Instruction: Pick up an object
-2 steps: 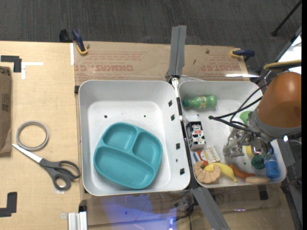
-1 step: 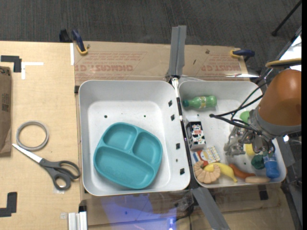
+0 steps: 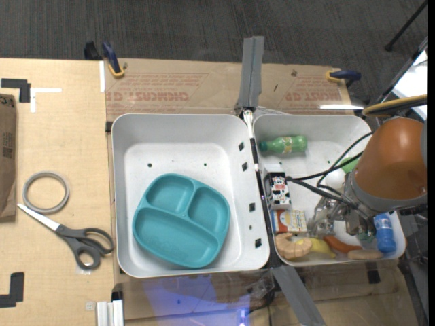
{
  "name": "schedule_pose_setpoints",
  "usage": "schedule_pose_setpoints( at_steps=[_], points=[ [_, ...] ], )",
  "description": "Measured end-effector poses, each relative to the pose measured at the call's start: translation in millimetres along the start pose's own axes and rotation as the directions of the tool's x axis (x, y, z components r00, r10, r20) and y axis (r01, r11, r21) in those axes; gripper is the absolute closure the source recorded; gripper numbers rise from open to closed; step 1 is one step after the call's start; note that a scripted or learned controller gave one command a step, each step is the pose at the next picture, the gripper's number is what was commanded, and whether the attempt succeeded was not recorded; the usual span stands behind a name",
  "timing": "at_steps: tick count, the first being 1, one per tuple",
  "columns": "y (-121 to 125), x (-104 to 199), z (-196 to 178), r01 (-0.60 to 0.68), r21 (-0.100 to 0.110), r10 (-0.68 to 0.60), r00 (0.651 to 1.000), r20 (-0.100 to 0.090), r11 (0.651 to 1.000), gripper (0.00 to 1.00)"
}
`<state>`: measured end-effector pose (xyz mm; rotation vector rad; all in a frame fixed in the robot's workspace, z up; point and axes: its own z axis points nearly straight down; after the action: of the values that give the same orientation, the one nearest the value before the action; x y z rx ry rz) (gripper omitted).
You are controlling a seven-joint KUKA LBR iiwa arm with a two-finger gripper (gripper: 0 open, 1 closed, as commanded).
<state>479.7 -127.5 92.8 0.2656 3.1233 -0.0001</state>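
Note:
The right bin holds several objects. A green bottle lies near its back wall. A black and white carton and a red and white packet sit along its left wall. At the front lie a tan bread-like piece, a yellow item and an orange carrot-like piece. A blue bottle stands at the front right. My gripper hangs low inside this bin, just above the front items, under the orange wrist band.
The left bin holds a teal divided plate. Scissors and a tape ring lie on the bench to the left. Black cables run from the wrist across the right bin.

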Motion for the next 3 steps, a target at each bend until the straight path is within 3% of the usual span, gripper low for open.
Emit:
schedule_pose_setpoints(
  at_steps=[1, 2, 3],
  points=[
    [-0.8, -9.2, -7.9, -0.001, 0.003, 0.001, 1.000, 0.031, 1.000, 0.00],
    [36.0, -57.0, 1.1, 0.124, -0.001, -0.124, 0.992, -0.003, 0.992, 0.00],
    [34.9, -154.7, 5.7, 0.087, -0.002, -0.087, 0.996, -0.027, 0.996, 0.00]
  ],
)
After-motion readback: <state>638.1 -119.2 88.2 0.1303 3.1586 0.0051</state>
